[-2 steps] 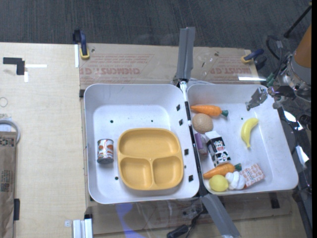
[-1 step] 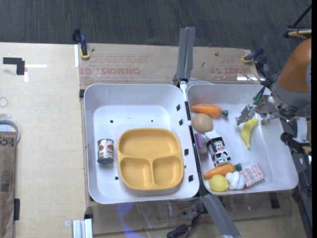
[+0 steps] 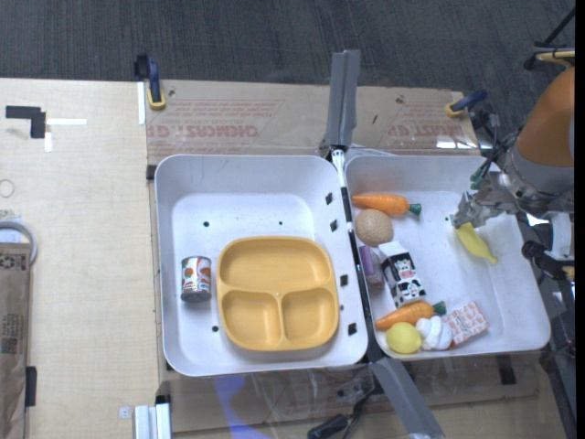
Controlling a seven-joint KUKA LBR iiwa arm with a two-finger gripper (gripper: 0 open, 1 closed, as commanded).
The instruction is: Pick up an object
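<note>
Overhead, the tool point(image 3: 471, 216), its jaw state unclear, hovers just above a small yellow plastic toy banana point(image 3: 476, 241) near the right white bin's point(image 3: 512, 327) far right side; likely light, stiff, slick, best pinched mid-length.

Hand point(image 3: 468, 216) over banana point(image 3: 476, 242) in right bin point(image 3: 512, 337).

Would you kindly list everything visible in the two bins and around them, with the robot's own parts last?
bins: 2, white, side by side on the bench
divided plate: 1, yellow, left bin
can: 1, red and white, left bin, left of plate
carrots: 2, orange, right bin
egg-shaped object: 1, tan, right bin
cow-print carton: 1, right bin
lemon: 1, yellow, right bin near corner
banana: 1, yellow, right bin
gripper: 1, grey, above the banana
</note>
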